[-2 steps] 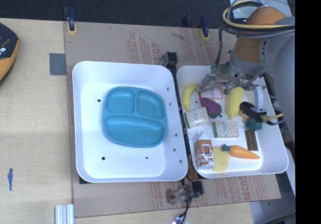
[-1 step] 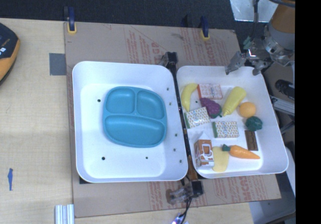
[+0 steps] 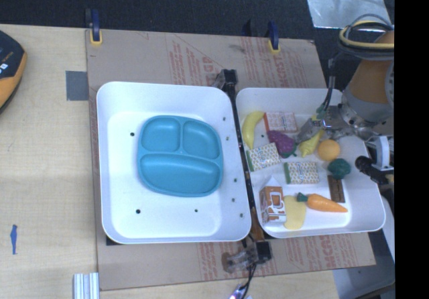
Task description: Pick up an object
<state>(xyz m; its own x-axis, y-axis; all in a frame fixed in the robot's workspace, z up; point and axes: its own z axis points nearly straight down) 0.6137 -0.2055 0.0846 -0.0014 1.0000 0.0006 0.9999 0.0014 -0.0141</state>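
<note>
White right bin (image 3: 365, 218): we see it at 3 o'clock on the bench, crowded with small play-food pieces.
Gripper (image 3: 319, 125): it hangs over the 12 o'clock part of the right bin, below the grey arm (image 3: 367, 83) that comes in from 3 o'clock.
Gripper state: we cannot tell whether it is open or closed, and we see nothing held in it.
Nearest thing: a small yellow piece (image 3: 310, 144) lies just beside the gripper at its 7 o'clock; contact is unclear to us.
Purple vegetable (image 3: 283, 142): at the gripper's 8 o'clock, next to the yellow piece.
Orange fruit (image 3: 328, 149): at the gripper's 5 o'clock, near it.
Green piece (image 3: 339, 167): just past the orange fruit, toward 5 o'clock.
Banana (image 3: 251, 128): at the bin's 9 o'clock wall, well apart from the gripper.
Carrot (image 3: 322, 203): near the bin's 6 o'clock edge, lying across.
Yellow slab (image 3: 295, 213): at the carrot's 9 o'clock end, beside a brown-and-white box (image 3: 272, 202).
Printed packets: one (image 3: 281, 121) at 12 o'clock, one (image 3: 263, 155) under the banana, one (image 3: 303, 171) in the middle.
Left bin (image 3: 120, 157): it holds a blue divided plate (image 3: 179, 155) at its centre.
</note>
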